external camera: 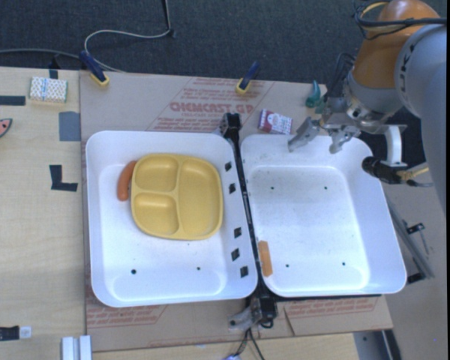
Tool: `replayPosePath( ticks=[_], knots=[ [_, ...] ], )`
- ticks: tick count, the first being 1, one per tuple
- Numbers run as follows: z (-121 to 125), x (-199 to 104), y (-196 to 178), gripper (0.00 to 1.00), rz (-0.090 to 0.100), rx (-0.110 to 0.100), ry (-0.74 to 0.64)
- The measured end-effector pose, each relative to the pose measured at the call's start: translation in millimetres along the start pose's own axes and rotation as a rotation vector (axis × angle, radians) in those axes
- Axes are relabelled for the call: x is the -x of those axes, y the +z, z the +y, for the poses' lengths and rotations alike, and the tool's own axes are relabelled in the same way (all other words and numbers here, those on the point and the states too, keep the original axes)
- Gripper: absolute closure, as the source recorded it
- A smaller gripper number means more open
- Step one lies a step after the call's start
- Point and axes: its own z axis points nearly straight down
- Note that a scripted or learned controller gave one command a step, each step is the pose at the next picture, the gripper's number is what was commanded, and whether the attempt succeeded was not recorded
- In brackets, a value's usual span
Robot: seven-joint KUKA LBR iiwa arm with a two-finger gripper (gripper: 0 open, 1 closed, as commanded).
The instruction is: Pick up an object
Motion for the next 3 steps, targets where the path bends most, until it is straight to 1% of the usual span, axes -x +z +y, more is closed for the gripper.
replayPosePath(
  ticks=[1,2,3],
  knots=[
    [6.7,-20.5,96.2,0.00,0.001,-0.004,0.001],
    [7.8,-20.9,85.0,1.00,0.001,-0.001,-0.001],
    [7.7,-20.9,85.1,0.00,0.000,-0.001,-0.001]
  ],
)
